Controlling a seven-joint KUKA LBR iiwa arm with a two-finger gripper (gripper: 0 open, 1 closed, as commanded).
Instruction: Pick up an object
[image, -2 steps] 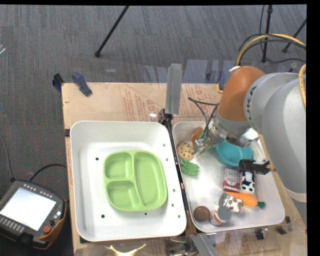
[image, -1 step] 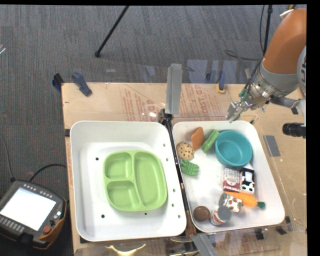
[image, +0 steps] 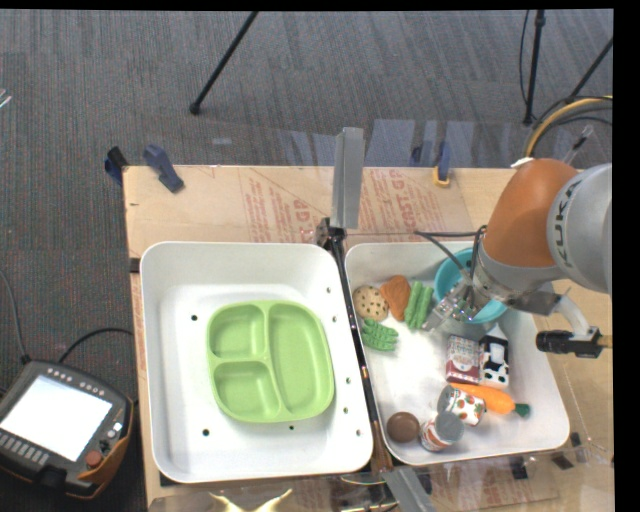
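table: plywood top, two white bins side by side. left bin carries a green divided plate, nothing else in it. right bin carries all the loose items, so any pick has to come from there.

arm: enters from the right, orange band above the wrist, wrist low over the far-middle part of the right bin. gripper sits just beside a teal bowl and just right of the green bean pods. the fingers: cannot tell whether spread or pressed together, the metal parts blur into the bowl edge. nothing visibly between them, so no hold claimed.

items in right bin, larger to smaller: orange carrot near the near-right side; small carton with cow pattern; red-and-white packet touching its left; tipped can at the near edge; green leafy piece by the left wall; orange-brown piece; cookie; brown round piece.

step, as judged: approach or descent onto a target, pick not yet made. likely target is the bean pods or the bowl rim; cannot say which.

next move calls for: settling the fingers around one item only. the crowding of bowl, pods and orange-brown piece makes a glancing or double contact a risk. then a straight lift clear of the bin wall.
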